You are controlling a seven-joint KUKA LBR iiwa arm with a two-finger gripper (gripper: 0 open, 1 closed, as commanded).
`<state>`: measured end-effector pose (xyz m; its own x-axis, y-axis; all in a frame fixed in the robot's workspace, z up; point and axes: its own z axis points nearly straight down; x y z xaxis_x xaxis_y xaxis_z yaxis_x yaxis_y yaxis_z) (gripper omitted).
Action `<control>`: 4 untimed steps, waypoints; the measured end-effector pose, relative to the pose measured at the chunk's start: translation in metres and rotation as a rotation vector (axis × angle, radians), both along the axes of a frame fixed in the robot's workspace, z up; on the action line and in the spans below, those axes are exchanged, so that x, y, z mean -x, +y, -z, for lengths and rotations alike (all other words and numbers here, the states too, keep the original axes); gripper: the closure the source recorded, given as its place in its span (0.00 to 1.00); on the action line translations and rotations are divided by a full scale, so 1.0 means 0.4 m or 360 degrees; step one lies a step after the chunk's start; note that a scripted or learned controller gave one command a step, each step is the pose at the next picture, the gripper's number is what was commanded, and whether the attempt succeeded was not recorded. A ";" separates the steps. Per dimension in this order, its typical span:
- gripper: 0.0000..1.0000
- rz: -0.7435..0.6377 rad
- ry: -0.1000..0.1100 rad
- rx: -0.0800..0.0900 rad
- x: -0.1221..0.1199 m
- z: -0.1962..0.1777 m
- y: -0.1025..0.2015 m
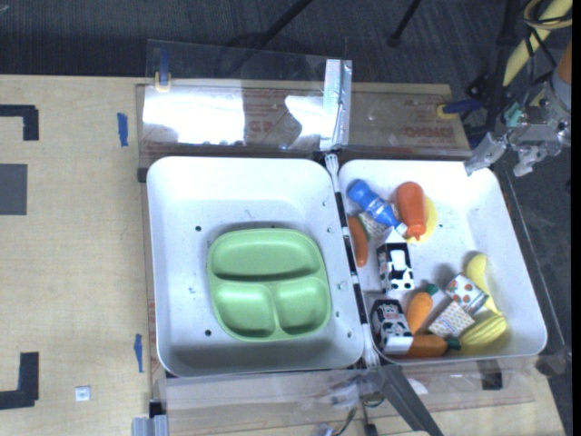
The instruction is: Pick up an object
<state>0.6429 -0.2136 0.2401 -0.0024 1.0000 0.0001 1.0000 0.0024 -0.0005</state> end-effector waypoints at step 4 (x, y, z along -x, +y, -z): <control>0.00 -0.1109 -0.0004 0.0000 0.099 0.259 0.103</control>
<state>0.6033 -0.1722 0.1365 -0.6436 0.7654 -0.0006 0.7654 0.6436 0.0018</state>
